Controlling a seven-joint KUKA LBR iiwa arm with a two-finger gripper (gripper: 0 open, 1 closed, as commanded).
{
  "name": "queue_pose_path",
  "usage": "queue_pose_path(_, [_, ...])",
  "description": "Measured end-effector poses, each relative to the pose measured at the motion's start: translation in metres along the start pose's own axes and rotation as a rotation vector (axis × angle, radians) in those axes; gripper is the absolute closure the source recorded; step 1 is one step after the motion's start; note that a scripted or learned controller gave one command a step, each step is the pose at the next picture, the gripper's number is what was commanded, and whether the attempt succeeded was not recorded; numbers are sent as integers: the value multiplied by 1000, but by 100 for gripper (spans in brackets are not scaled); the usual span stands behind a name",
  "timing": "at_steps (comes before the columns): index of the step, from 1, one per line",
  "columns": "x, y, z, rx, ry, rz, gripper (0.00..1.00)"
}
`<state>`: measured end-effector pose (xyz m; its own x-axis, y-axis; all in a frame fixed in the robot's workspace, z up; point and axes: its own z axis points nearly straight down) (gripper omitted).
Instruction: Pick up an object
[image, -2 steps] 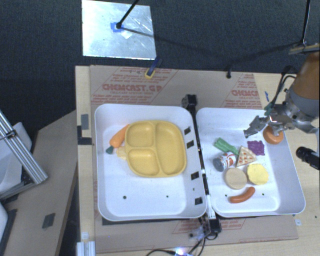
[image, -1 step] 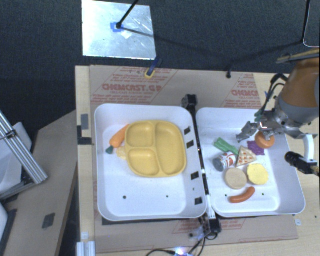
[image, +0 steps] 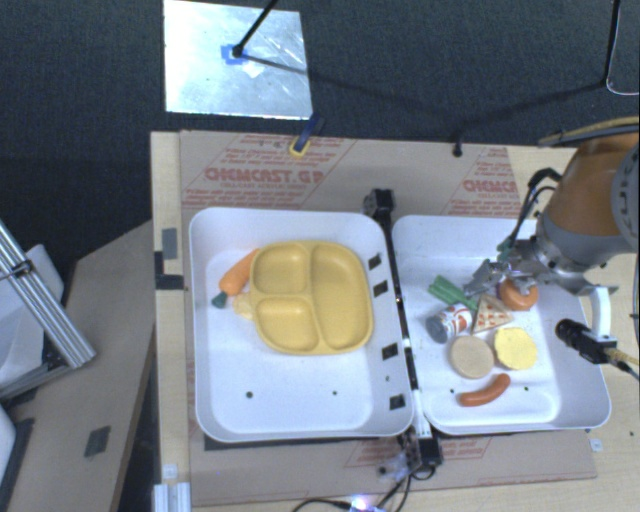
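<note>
1. In the left bin a toy carrot lies against the upper left edge of a yellow divided plate, which sits near the bin's middle; both are well apart from the arm and probably not this try's aim.
2. The right bin holds the likelier candidates, bunched together: a green piece, a small can, a pizza slice, a tan round, a yellow round and a sausage nearest the front.
3. The gripper is low over the cluster's upper edge, just beside an orange-and-white piece; nothing shows between its tips, and whether they are spread or pressed together cannot be told.
4. The crowding may foul a clean grasp.
</note>
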<state>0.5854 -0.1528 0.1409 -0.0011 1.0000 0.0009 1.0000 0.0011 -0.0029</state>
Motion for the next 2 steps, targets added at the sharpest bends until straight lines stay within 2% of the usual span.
queue_pose_path(1, [-2,5,44,-21,-10,-1,0])
queue_pose_path(2, [-4,7,30,-29,-14,0,100])
